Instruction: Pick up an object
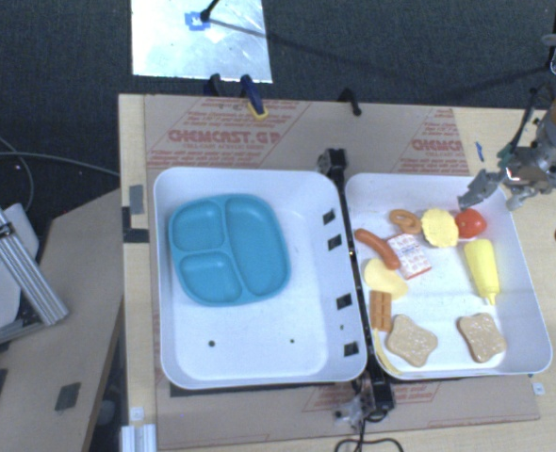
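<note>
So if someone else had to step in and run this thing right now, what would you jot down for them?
Gripper: at the right bin's far right corner, just above the tomato; nothing visibly between its fingers.
Right bin holds the toy food: tomato, yellow round piece, pretzel, sausage, small packet, mustard bottle, two toast slices.
Left bin: a blue divided plate.
Done: nothing lifted yet.
Left: grasp and lift one object; the tomato looks nearest.

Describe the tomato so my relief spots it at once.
Look in the right-hand white bin, at its far edge near the gripper. The tomato lies there beside a yellow ruffled piece; it is the bin's only round red item.
</note>
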### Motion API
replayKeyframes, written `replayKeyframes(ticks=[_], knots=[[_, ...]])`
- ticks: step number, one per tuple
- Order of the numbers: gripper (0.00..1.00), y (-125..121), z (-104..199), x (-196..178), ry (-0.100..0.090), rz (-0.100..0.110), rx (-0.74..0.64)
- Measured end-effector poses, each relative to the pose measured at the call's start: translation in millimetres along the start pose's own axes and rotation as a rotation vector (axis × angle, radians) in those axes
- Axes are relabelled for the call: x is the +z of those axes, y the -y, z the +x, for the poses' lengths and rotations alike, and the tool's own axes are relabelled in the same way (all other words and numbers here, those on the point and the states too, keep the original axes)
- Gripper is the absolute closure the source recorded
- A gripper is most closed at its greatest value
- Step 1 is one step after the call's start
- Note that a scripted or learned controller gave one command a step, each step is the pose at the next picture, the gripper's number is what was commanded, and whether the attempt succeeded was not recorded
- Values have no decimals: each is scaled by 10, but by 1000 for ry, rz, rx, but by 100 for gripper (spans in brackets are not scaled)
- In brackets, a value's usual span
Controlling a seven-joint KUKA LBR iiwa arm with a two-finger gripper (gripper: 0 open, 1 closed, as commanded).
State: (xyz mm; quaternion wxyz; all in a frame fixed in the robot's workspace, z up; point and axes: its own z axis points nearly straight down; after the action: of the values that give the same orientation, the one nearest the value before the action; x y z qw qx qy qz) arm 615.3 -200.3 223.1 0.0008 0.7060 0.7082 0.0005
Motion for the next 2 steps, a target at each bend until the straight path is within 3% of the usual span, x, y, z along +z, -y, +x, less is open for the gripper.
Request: replayKeyframes(ticks=[1, 2], knots=[[0, -226, 496, 1421, 4, -7, -6], [100, -265, 451, 1185, 7, -19, -3]])
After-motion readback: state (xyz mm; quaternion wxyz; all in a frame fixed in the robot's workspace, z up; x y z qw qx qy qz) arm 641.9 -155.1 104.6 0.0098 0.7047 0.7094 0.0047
